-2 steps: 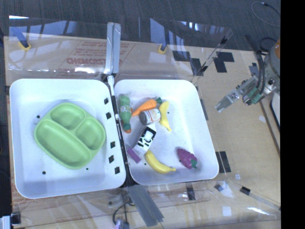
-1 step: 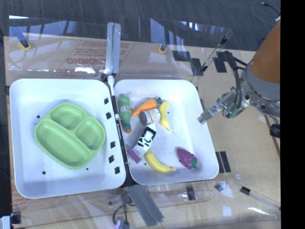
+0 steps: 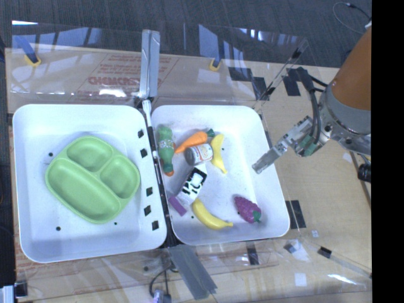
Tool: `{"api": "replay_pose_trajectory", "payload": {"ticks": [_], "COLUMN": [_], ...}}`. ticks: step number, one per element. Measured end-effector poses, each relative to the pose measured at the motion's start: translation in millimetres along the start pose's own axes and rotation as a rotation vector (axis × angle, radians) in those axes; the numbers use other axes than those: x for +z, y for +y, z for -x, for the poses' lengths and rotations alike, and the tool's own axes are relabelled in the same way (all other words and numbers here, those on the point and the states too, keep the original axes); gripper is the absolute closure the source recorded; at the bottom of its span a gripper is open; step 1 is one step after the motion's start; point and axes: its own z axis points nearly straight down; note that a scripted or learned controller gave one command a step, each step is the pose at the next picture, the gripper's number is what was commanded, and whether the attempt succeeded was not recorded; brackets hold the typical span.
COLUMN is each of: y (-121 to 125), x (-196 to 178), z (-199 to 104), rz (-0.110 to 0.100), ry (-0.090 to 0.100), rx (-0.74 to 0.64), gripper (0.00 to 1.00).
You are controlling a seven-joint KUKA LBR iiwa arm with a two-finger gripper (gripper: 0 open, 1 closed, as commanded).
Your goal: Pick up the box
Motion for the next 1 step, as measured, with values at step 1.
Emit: {"api": "replay_pose_trajectory", "payload": {"ticks": [1], "y": [0.8], "x": [-10.7], "z": [0.6], "rz": [0.001], "ry": [-0.003], "rx": [-0.005], "gripper": [1.0]}}
